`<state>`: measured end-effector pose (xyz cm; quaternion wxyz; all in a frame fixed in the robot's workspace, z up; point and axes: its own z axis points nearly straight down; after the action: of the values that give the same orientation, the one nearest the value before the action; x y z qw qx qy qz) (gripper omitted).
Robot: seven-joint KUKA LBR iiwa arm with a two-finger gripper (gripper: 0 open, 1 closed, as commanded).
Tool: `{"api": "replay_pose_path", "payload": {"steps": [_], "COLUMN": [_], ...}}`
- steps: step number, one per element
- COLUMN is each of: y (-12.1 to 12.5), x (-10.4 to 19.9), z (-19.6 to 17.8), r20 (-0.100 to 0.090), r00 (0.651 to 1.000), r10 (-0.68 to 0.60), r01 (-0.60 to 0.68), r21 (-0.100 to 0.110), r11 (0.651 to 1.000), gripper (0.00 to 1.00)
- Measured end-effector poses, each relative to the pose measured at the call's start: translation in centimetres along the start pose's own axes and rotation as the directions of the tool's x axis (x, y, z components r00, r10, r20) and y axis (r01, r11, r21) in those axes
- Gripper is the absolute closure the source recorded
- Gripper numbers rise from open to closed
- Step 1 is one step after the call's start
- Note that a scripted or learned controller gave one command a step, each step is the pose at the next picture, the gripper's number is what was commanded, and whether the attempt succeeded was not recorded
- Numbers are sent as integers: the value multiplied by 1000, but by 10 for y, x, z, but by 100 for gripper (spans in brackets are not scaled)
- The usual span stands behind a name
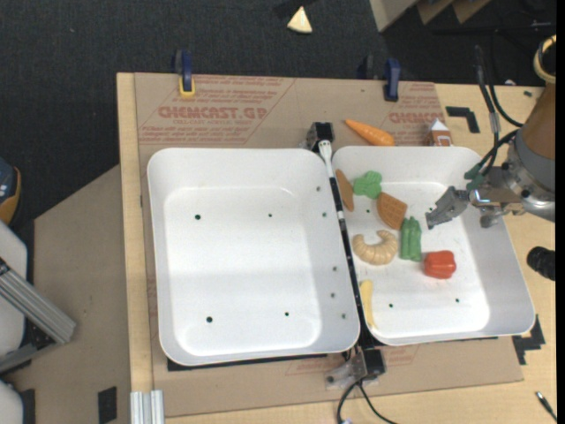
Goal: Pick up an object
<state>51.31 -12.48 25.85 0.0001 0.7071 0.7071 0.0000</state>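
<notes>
**Gripper over the toy food bin**

I see my dark gripper (446, 208) hanging over the right white bin (494, 312). I cannot tell how it is set. Nothing is in it. Just left of it lie a brown wedge of toy bread (392, 209) and a green toy pepper (410, 239). A red toy tomato (440, 264) sits below it. A tan toy croissant (378, 247) and a green toy broccoli (367, 185) lie farther left. The brown board on the counter (221, 109) says "CHEMCAST GP" in red.
</notes>
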Motion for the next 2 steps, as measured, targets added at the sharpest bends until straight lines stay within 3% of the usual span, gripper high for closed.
{"api": "replay_pose_path", "payload": {"steps": [1,2], "y": [29,74], "x": [-28,-48], "z": [150,175], "r20": [-2,3], "r00": [1000,1000], "r10": [2,-2], "r01": [-2,2], "r21": [11,-4], "r11": [1000,1000], "gripper": [0,0]}}
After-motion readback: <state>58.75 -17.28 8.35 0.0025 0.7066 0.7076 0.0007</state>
